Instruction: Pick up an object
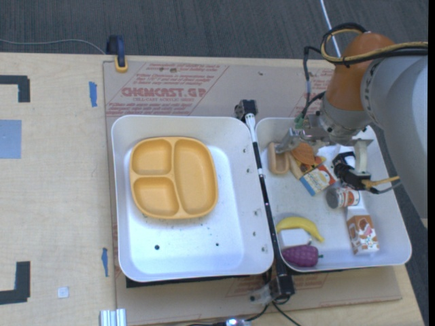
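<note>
While the gripper [307, 133] hangs over the right bin [391, 246] above a carton [317, 179], I cannot tell its grip state.

The grey arm [397, 80] is seen entering from the right, angled down and leftward. The orange band [353, 70] is positioned above the wrist. The gripper [306, 138] is lowered at the arm's left end; its mechanism is largely obscured by the wrist.

A yellow divided plate [174, 177] is seen in the left bin [231, 250], while the arm [360, 80] is positioned over the cluttered right bin [394, 246].
</note>
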`<state>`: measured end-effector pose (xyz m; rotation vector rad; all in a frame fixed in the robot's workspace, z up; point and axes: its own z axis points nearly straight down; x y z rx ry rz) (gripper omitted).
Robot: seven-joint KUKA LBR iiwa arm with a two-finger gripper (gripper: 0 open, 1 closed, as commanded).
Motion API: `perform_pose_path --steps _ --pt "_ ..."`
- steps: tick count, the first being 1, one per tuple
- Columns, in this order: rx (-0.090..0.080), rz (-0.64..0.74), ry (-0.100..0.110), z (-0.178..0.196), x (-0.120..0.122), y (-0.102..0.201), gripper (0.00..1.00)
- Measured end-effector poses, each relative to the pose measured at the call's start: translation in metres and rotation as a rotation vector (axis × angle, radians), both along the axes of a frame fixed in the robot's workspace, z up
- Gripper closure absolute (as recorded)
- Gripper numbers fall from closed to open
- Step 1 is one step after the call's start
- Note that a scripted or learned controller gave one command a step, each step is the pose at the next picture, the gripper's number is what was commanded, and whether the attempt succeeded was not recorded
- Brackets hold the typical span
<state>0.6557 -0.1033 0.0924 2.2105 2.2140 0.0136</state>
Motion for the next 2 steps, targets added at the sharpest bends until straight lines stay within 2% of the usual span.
perform_pose_path --steps 1,2 --pt "0.001 0.003 -0.005 0.012 0.002 0.002 1.0" --pt "0.003 0.0 0.013 0.093 -0.002 0.079 1.0"
